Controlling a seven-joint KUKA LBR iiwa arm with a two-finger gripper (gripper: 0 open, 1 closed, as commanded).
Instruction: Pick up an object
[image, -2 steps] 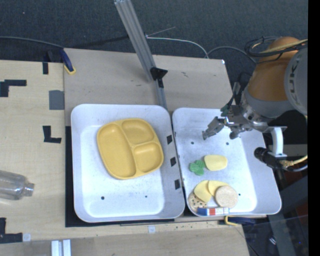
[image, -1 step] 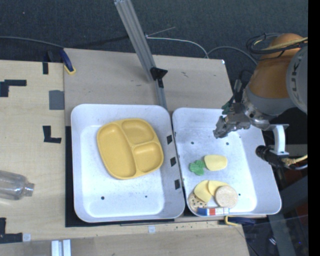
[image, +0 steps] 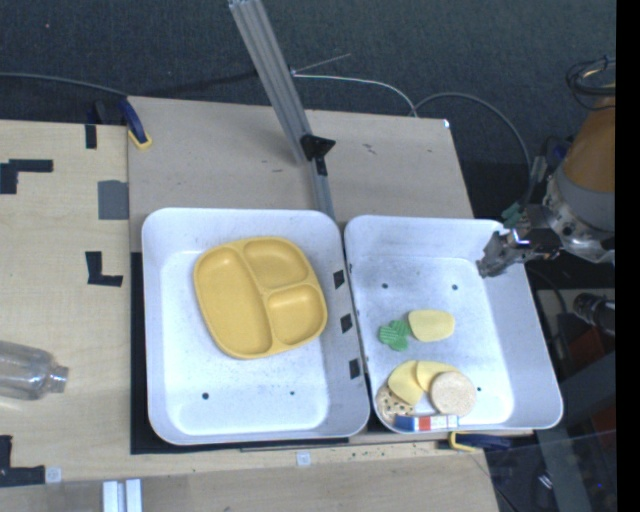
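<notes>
The claw (image: 497, 255) hangs over the right bin's (image: 520, 390) upper right rim, and whether it's apart or together can't be told from here. Nothing visibly in its grip. Yellow food pieces (image: 430, 325) lie lower in that bin, well apart from it.

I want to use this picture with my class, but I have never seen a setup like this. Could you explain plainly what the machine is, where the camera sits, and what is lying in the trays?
The camera hangs above a bench, looking down at a slant. At the right edge is a robot arm, grey with an orange band; its claw hovers over the rim of the right bin. I see nothing held in it. That bin holds small toy foods: a pale yellow piece beside a green piece, and a cluster of round pieces near the front. The left bin holds a yellow divided plate. A clear bottle lies on the bench at far left.
</notes>
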